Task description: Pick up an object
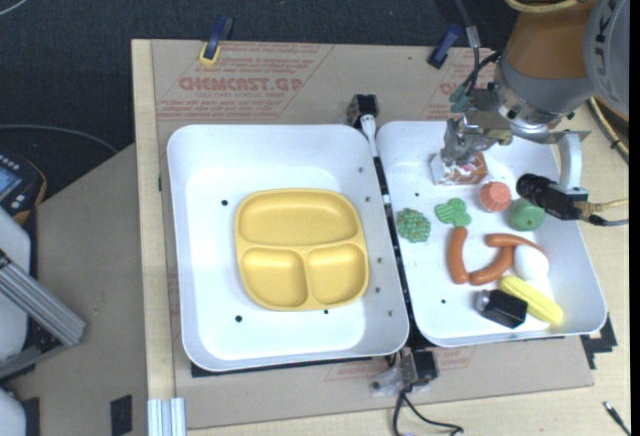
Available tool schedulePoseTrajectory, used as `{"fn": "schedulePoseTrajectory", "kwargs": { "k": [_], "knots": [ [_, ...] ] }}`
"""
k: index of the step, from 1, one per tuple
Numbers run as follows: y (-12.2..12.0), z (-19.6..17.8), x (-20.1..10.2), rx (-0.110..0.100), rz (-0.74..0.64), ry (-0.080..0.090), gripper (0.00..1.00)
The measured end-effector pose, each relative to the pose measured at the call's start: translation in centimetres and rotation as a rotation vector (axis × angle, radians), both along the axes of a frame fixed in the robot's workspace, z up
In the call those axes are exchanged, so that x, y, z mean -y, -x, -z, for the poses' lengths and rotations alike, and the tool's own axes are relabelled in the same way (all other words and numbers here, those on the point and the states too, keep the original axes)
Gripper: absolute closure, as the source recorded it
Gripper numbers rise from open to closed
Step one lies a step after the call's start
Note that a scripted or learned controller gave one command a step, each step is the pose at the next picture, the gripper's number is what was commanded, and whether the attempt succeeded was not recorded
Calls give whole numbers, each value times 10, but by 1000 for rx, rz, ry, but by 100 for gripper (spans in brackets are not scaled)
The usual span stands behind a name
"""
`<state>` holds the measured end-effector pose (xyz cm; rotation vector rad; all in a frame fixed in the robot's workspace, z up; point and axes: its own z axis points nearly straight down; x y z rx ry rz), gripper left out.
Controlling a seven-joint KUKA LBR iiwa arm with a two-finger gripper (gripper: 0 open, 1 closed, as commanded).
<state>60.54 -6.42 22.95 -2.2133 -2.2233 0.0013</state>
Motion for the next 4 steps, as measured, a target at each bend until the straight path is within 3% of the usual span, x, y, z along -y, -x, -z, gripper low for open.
{"fn": "schedulePoseTrajectory", "kwargs": {
  "k": [2, 3, 4],
  "knots": [
    [54, -2, -96, -1, 0, 0, 100],
    [97, 12, -140, -4, -1, 1, 100],
    [94, -3, -127, 7, 5, 3, 100]
  ]
}}
